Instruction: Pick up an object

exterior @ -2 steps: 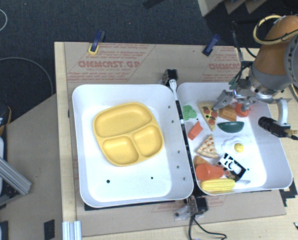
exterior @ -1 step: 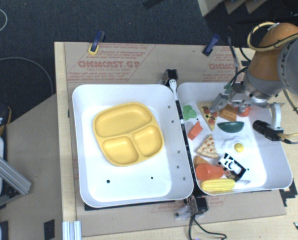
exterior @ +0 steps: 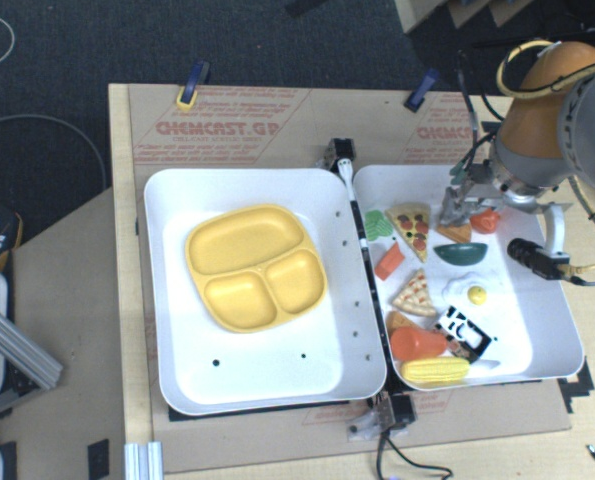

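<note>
Right by the small red toy block (exterior: 485, 220), my pincer (exterior: 455, 208) sits low for grabbing; can't tell its opening.

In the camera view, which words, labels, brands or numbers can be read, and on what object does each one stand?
"CHEMCAST GP": red print on the brown protective sheet behind the left bin, as far as it can be read.
The same red print repeats behind the right bin, near the arm; it is too blurred and partly hidden to read.
The black and white object in the right bin bears white marks; too small to read.
</note>
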`<action>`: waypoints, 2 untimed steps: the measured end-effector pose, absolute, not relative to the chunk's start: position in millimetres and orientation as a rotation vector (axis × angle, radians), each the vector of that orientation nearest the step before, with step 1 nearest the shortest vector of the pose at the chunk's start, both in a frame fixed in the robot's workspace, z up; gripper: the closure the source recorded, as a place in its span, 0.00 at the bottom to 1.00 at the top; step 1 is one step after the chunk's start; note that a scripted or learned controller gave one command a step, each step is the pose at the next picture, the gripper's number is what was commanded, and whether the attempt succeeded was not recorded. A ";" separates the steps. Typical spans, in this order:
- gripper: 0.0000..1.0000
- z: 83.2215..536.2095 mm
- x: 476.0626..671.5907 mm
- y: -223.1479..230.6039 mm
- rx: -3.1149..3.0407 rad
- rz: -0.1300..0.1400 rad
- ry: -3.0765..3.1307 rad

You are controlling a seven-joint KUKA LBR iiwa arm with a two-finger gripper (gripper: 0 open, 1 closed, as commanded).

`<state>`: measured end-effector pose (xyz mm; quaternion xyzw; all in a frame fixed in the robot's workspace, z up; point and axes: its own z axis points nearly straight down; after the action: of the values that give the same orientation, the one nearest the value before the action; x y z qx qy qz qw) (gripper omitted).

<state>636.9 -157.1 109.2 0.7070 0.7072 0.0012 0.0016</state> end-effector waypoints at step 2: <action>1.00 199.7 649.5 -152.0 2.217 0.004 2.220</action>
<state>649.5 -152.0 199.7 0.7067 0.7075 0.0013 0.0023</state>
